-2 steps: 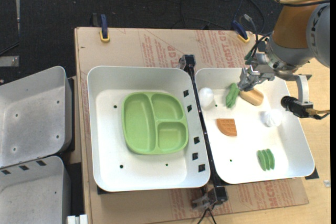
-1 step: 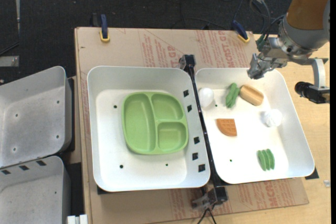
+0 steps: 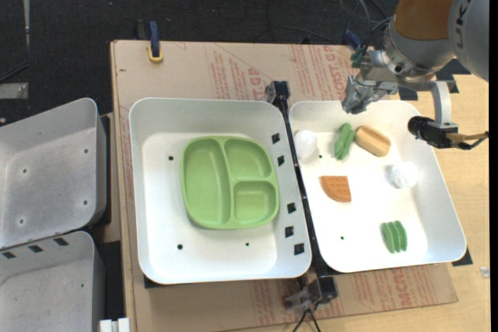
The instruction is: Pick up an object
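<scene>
Hovering at the upper right of the frame, the hand (image 3: 356,103) sits over the far edge of the right bin (image 3: 436,245), just above a green pod (image 3: 344,141). It carries nothing. This looks like the approach step; next it must drop onto one item, perhaps the pod or the tan block (image 3: 373,141) beside it. Whether the hand is apart or together I cannot tell: its tips are dark, small and blurred.

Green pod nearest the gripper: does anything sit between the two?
Nothing visible does. The gripper hangs over the right bin's far rim, and the green pod lies just below it, with the tan bread-like piece beside it.
</scene>
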`<state>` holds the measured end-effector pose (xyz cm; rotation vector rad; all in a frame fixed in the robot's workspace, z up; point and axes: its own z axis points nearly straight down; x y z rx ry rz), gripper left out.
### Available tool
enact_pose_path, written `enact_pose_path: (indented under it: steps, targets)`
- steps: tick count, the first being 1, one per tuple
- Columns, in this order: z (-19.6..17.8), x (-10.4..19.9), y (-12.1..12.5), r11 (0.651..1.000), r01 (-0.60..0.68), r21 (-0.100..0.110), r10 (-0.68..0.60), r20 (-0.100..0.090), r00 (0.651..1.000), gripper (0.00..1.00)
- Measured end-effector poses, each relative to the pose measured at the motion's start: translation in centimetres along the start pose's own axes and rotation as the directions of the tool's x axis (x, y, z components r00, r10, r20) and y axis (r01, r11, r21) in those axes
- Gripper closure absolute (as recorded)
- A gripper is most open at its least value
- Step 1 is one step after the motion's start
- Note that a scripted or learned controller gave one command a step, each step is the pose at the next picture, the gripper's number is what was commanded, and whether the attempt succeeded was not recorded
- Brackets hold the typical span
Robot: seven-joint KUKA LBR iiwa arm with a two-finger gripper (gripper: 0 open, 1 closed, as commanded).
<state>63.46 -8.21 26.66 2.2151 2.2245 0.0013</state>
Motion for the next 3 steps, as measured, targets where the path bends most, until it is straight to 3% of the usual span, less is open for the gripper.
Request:
enact_pose_path:
  steps: [3]
  targets:
    - [0.8, 15.1, 1.8, 1.000, 0.002, 0.000, -0.002, -0.002, 1.000, 1.00]
